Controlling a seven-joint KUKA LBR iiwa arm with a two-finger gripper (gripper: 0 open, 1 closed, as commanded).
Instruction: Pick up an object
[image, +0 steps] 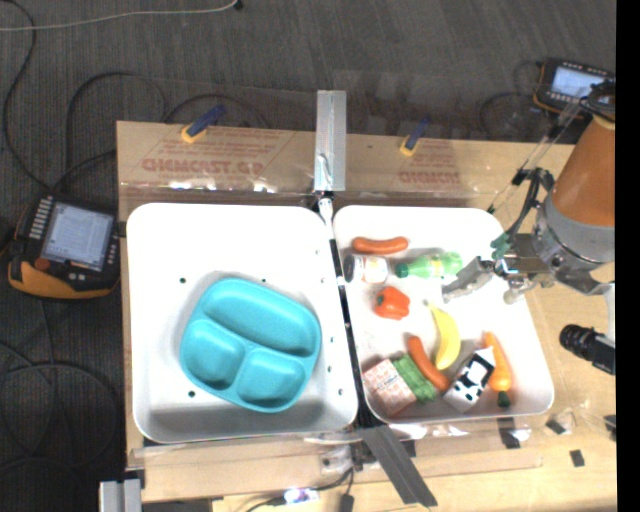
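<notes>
The tool (490, 278) hangs spread and empty at right of centre in the frame, over the right bin (530, 345). The nearest thing, the banana (446, 338), lies just below-left among crowded toys; a descent could nudge neighbours or close on nothing.

Turquoise tray (252, 343), yellow banana (445, 337), orange carrot (427, 364), black-and-white cow-patterned block (471, 379).

Bright even light, soft focus, faint shadows
</notes>
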